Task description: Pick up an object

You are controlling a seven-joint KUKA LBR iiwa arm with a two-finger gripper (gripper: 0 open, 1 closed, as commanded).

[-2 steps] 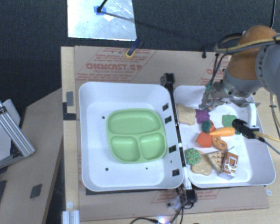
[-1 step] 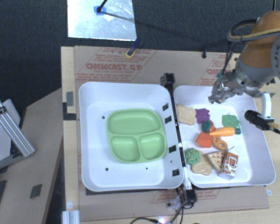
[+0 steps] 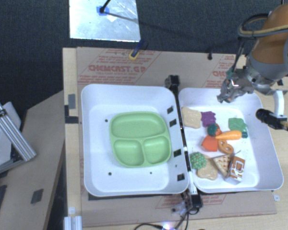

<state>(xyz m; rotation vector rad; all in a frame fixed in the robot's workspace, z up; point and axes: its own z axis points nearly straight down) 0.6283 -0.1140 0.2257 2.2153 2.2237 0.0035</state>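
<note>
Assorted small plastic toy foods (image 3: pixel 216 143), loose in right-hand shallow white bin (image 3: pixel 266 147): orange carrot (image 3: pixel 229 135) lying flat at centre, purple piece (image 3: pixel 208 117) beyond it, tan slice (image 3: pixel 191 117) leftward.

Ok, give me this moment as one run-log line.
gripper: over right bin's far edge, holding nothing seen | toy food: in right bin | green tray: in left bin

The arm (image 3: pixel 273 37) runs off the right edge; gripper (image 3: pixel 225 97) fingers (small, blurred) seemingly unreadable.

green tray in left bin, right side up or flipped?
Right side up: the green tray shows its three recessed compartments facing the camera, lying flat in the left bin.
</note>
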